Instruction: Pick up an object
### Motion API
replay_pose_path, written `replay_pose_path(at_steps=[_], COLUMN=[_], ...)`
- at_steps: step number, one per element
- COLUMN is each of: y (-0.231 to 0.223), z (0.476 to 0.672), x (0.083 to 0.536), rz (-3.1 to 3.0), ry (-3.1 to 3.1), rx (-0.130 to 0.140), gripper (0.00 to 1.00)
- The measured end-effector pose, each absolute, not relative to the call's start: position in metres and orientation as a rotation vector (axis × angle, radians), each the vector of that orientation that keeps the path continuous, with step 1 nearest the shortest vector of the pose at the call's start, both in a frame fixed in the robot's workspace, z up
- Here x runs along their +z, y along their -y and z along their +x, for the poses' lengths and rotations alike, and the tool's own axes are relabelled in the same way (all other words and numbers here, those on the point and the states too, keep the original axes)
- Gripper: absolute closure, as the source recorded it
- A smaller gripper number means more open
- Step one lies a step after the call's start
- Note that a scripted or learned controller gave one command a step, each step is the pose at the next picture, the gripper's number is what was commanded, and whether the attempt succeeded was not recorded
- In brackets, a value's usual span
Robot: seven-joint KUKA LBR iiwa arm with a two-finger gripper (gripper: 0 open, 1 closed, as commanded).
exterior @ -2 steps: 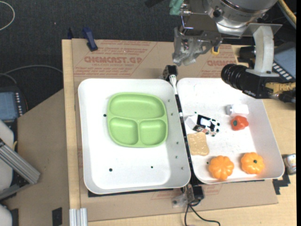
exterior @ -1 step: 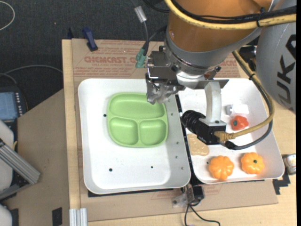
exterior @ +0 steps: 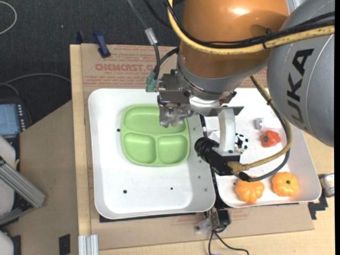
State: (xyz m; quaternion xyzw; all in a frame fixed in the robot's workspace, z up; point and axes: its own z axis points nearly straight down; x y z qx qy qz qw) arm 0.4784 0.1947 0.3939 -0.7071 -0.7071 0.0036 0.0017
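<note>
The arm [exterior: 313,73] was the closest thing, big and grey with a shiny orange band [exterior: 228,15], and it covered the far side of the right bin [exterior: 311,193]. Under it hung the gripper [exterior: 171,116], low over the far right corner of the green plate [exterior: 151,142], hiding that corner. I could not tell if its grip was squeezed tight or let loose, or if it touched the plate. At the near edge of the right bin sat one orange pumpkin [exterior: 249,190] and another orange pumpkin [exterior: 285,184] just beside it. Farther back in that bin were a red tomato [exterior: 270,137], a little black-and-white spotted thing [exterior: 241,141] and a tiny grey thing [exterior: 258,124], too small to make out. The left bin [exterior: 106,158] held the green plate, which had three parts and lay flat toward the far side. Both bins sat on a brown board [exterior: 122,62] with red letters, partly cut off by the arm.
</note>
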Motion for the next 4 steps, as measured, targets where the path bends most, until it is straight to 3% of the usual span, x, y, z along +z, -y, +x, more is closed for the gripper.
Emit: replay_pose_path(at_steps=[1,2,3,4], y=[-0.195,-0.104,-0.149,-0.088], z=[0.479,0.48,0.482,0.482], x=[0.408,0.421,0.275,0.38], rz=[-2.22,-2.234,-2.213,-2.234], ry=[2.223,2.213,2.218,2.22], rx=[0.0,0.0,0.022,-0.015], gripper=[1.0,1.0,1.0,1.0])
